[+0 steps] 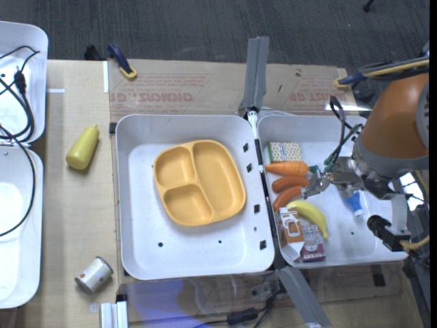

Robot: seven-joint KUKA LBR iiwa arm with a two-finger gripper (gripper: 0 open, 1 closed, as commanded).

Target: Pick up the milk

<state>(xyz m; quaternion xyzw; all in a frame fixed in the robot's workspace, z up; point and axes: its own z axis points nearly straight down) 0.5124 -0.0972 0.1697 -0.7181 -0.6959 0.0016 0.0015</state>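
**Right bin, gripper above contents**

Hovering over right bin [355, 241]: gripper [315, 183], finger state impossible to tell. Lying at front of same bin: milk carton [304, 238], partly under banana [308, 215]. Lying alongside: carrot [287, 168]. Resting in left bin [136, 183]: yellow divided plate [198, 181].

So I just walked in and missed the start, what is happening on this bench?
A grey and orange arm reaches in from the right over the right bin, its gripper low beside the carrot and sausages. The milk lies near the bin's front, a banana against it, not picked up. The left bin holds a yellow divided plate.
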